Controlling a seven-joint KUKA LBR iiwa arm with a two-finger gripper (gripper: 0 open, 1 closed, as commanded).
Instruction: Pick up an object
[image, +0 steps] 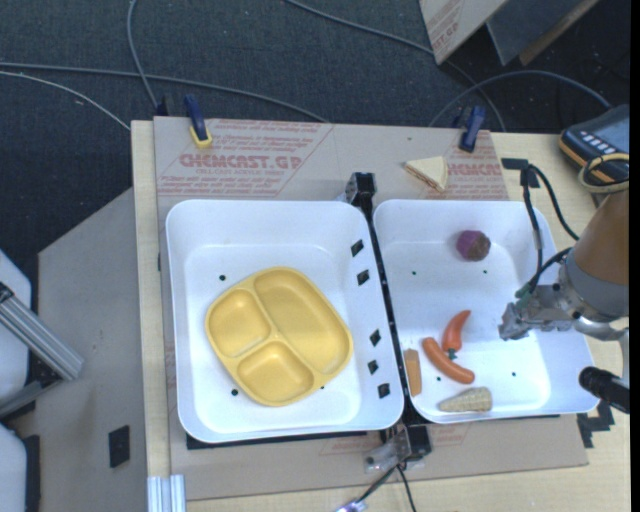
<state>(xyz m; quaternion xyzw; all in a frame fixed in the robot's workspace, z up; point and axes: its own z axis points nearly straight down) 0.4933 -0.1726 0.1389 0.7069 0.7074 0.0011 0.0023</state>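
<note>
Right bin (560, 400): plum (473, 244) at the far end, two sausages (447, 360), fry (413, 371) and bread (466, 401) near the front — all lying loose, none lifted. Tool (518, 322) low over the bin floor, right of the sausages; jaw state cannot be told, nothing seen in it — pick judged not yet made. Left bin (190, 300): yellow tray (278, 334).

The arm (610, 250) runs off the right edge; the claw (520, 322) is too small to read its fingers.
</note>
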